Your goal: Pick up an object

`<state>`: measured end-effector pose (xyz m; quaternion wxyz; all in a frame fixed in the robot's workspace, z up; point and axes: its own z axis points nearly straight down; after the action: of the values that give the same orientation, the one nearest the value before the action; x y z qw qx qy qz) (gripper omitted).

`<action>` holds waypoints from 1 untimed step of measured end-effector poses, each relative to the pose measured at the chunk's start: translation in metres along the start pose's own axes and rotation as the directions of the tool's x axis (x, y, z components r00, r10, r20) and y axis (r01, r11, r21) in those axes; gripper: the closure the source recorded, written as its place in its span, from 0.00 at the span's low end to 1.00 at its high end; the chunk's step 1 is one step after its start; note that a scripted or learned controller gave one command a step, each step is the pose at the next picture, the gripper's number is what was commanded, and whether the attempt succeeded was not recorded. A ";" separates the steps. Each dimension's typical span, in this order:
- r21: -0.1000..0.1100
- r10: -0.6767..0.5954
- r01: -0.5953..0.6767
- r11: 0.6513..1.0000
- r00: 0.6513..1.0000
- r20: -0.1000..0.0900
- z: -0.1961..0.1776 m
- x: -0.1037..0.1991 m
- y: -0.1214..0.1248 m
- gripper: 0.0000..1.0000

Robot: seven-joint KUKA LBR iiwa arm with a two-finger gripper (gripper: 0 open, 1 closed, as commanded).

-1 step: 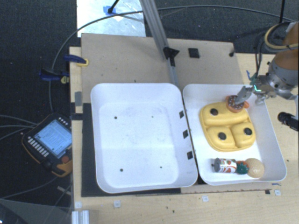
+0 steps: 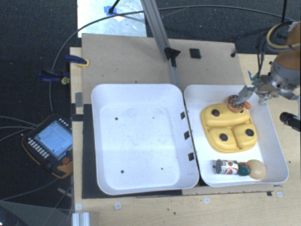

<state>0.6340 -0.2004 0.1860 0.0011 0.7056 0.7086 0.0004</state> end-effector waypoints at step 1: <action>0.003 -0.002 0.002 1.000 1.000 -0.001 0.048 0.010 0.000 0.00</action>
<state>0.6343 -0.1907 0.1382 -0.0003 0.7047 0.7095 -0.0004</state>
